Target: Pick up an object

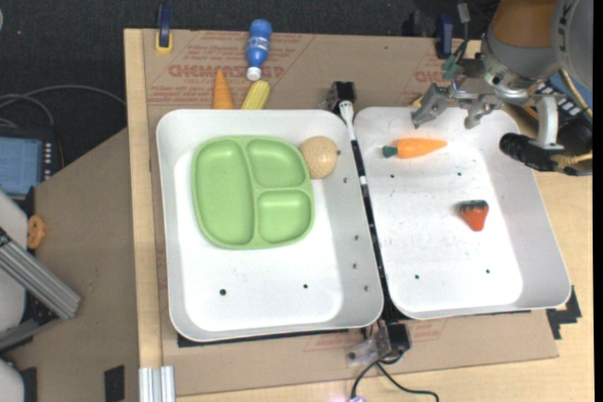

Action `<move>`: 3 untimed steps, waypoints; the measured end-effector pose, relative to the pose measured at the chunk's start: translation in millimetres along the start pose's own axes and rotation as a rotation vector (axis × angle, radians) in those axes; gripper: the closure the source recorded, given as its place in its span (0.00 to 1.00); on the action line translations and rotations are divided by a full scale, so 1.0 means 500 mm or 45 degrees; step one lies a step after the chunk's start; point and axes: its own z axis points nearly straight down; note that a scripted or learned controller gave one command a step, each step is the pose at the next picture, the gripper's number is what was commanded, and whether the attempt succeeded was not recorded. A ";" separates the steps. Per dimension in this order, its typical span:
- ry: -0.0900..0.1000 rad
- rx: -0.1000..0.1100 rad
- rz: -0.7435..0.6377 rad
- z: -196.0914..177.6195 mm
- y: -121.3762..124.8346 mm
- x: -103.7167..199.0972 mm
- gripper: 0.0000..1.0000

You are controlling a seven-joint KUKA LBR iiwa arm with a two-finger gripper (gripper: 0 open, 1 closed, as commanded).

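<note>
Gripper [454,108] is seen spread open above the far rim of the right bin [528,287], nothing between the fingers. Toy carrot [415,148] lies flat just below and slightly left of the gripper, long axis across the bin — probably the target, being the nearest item. Strawberry [474,214] sits further down the bin, well apart from the gripper. Open stance judged as pre-grasp; descent over the carrot is not yet made.
</note>
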 end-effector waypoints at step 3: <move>-0.002 0.000 0.006 0.070 -0.095 -0.076 1.00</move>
